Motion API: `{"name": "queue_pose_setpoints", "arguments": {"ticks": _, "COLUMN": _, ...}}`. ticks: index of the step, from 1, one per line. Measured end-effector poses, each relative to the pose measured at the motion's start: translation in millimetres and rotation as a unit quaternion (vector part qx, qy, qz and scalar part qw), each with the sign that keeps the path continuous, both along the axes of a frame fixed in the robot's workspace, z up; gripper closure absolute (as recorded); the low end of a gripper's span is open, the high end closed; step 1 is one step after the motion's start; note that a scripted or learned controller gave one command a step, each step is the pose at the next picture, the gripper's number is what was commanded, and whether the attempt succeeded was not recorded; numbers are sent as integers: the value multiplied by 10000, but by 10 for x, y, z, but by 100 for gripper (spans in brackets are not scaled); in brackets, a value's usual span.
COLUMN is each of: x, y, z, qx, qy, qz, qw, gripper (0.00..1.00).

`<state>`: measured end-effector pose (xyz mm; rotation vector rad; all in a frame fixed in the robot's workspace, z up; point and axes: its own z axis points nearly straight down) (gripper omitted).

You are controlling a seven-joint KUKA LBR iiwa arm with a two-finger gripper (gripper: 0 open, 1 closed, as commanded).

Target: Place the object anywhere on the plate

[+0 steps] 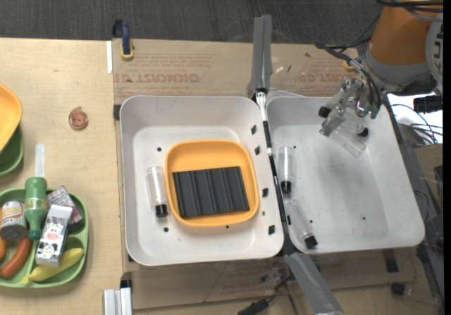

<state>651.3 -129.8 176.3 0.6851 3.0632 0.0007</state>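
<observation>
So the black ridged rectangular slab (211,191) is lying flat on the orange rounded-square plate (177,158), pretty much centred and covering most of the plate's inside. The plate sits in the middle of the left shallow white bin (134,165). Just beside the plate's left edge there's a clear plastic tube with a black cap (156,192), lying on the bin floor with the cap end toward the camera.

Over in the right white bin (380,222), two more clear black-capped tubes lie along its left side, one (284,167) near the divider and one (303,231) down by the near corner.

The arm's two-finger gripper (345,122) is over the far part of the right bin, well apart from the plate. Honestly can't tell whether the jaws are spread or pressed together, it's all a shiny blur there.

On the wooden tabletop (63,74) to the left are a green plate of toy food (74,257), a yellow bowl (8,120) and a small pinkish round thing (79,118).
</observation>
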Motion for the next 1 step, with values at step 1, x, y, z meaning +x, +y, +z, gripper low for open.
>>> {"name": "queue_pose_setpoints", "arguments": {"ticks": 1, "x": -23, "y": -145, "z": 51, "qx": -2, "qy": -7, "qz": 922, "qw": 9957, "gripper": 100}}
